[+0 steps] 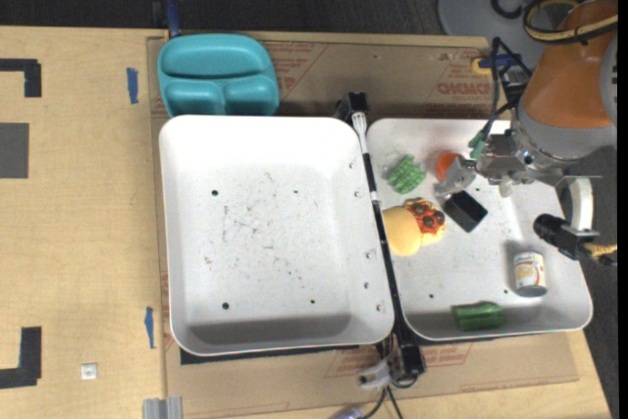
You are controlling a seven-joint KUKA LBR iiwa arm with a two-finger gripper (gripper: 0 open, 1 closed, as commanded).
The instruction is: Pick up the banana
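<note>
1. The right shallow white plastic bin (564, 314) is the landmark here; the second white bin (265, 231) touches its left wall as the view shows it.
2. The banana (399, 233), a pale yellow rounded plastic piece, lies inside the right bin just beside the middle of that left wall.
3. A small orange and red toy (428, 218) touches the banana on the side toward the bin's centre.
4. The grey metal gripper (478, 168) hangs over the far half of the right bin, near its centre and apart from the banana. I cannot tell whether it is spread or pressed together, and nothing can be seen pinched in it.
5. A black rectangular block (465, 210) sits at the bin's centre, just below the gripper in the view.
6. A green ridged piece (403, 174) and a small orange piece (446, 161) lie in the bin's far left part.
7. A white cylindrical can (528, 272) stands near the bin's right wall, and a dark green oblong piece (478, 314) lies against its near wall.
</note>
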